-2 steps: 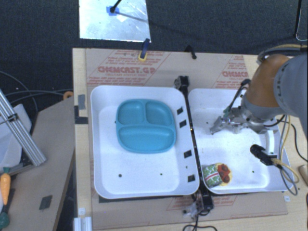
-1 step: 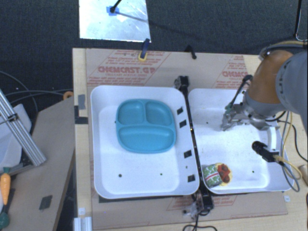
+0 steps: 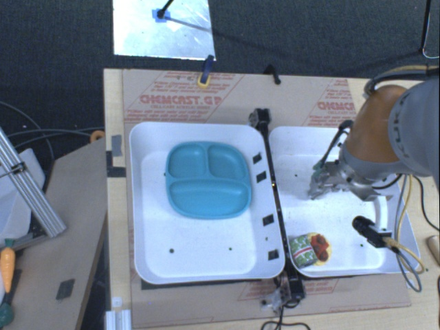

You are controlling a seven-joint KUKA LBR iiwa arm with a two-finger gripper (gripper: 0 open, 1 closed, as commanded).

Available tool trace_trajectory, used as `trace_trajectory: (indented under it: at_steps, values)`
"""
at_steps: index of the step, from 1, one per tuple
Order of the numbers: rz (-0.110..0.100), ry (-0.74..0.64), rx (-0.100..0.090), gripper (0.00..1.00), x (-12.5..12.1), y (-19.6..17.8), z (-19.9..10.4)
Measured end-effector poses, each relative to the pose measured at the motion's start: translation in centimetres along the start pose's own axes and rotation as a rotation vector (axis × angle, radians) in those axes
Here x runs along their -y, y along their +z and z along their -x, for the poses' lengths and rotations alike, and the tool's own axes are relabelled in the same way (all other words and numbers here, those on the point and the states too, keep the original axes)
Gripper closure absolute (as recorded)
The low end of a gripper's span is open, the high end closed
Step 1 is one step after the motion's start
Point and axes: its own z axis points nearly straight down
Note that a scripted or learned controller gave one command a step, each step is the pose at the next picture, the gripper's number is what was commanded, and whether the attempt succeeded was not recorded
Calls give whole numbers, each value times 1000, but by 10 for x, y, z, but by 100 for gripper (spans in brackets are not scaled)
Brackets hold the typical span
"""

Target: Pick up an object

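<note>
Gripper [image 3: 317,184] is hanging low over the right bin's [image 3: 295,146] middle, nothing seen between its fingers; whether they are parted cannot be told. Food packet [image 3: 309,249] is lying at the bin's near-left corner, apparently not yet picked.

Dark carpet [image 3: 55,40], shiny metal sheet [image 3: 141,19]

The claw [image 3: 317,184] hangs low in the right bin [image 3: 295,143]; a red-green packet [image 3: 309,249] lies at its 6 o'clock, a blue divided plate [image 3: 208,180] in the left bin [image 3: 148,205]
</note>
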Motion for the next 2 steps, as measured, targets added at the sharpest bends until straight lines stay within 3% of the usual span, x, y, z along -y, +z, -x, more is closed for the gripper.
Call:
trace_trajectory:
  at_steps: [1, 2]
  values:
    - [10, 4, 5, 100, -26, -45, 52]
    - [2, 3, 1, 100, 8, -61, 38]
